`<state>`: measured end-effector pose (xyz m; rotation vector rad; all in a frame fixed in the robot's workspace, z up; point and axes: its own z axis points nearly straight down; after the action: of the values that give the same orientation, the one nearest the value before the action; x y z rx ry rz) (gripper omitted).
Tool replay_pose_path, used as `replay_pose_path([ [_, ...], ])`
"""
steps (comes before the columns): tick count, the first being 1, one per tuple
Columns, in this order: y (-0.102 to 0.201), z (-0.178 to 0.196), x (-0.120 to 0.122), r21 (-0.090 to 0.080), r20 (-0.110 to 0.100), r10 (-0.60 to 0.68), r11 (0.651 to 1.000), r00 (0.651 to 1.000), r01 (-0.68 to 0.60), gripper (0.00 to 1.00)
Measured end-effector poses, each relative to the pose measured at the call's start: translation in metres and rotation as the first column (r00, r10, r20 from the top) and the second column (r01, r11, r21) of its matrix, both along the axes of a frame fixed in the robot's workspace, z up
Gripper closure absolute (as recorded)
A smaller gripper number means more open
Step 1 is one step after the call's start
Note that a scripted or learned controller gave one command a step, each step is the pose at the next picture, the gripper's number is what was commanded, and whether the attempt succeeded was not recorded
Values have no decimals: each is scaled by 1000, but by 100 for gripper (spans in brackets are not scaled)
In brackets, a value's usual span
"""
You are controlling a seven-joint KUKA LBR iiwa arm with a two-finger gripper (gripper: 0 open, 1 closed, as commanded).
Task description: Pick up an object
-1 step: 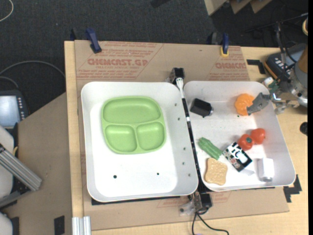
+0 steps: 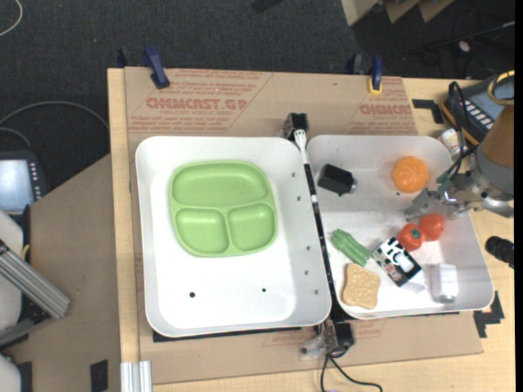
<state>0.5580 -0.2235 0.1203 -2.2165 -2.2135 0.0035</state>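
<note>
The grey two-finger gripper (image 2: 431, 205) hangs low at the right edge of the right white bin (image 2: 372, 149); whether it is apart or together I cannot tell. A round red tomato-like toy (image 2: 432, 226) lies just beside it, apparently free on the bin floor. An orange ball (image 2: 409, 173) sits near, a black block (image 2: 335, 179) farther off. Judging by this, nothing is lifted; the grasp and raise remain.
</note>
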Motion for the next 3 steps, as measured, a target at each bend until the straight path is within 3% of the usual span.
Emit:
replay_pose_path([
  [1, -1, 16, 3, -6, 11, 1, 1000, 1000, -1, 100],
  [2, 63, 16, -38, 0, 3, 6, 1000, 1000, -6, 100],
  [3, 157, 67, -62, 0, 9, 11, 1000, 1000, -11, 100],
])
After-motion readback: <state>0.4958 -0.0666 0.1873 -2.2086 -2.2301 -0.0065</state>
